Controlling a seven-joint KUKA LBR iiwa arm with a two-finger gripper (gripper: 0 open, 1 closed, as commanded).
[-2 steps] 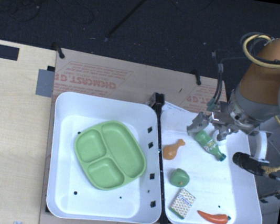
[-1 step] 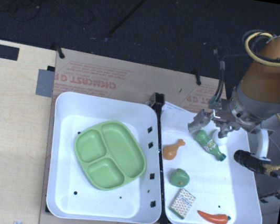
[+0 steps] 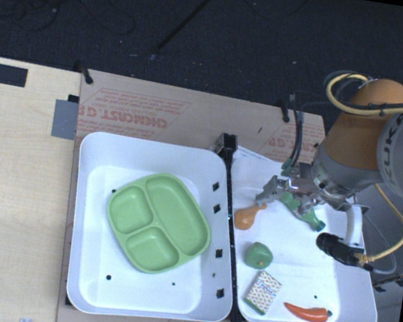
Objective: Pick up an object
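The orange pear-shaped toy (image 3: 245, 216) lies in the right bin (image 3: 359, 316), close against its left wall about halfway along, and is the thing closest to the gripper (image 3: 266, 195), so it is probably the pick target. The gripper hangs low over the far part of that bin, just to the right of and beyond the toy; whether its claw is open or closed cannot be told, and nothing shows held in it. A small green piece (image 3: 313, 217) sits by the wrist hardware, though what it is stays unclear. The step in hand looks like the approach, with no grasp made. The next move calls for shifting a little left and nearer, then descending over the toy without striking the bin wall beside it. Nearer lie a green round fruit (image 3: 259, 255), a small printed box (image 3: 264, 292) and a red chili pepper (image 3: 308, 312). The left bin (image 3: 82, 282) bears a green divided plate (image 3: 157, 222).
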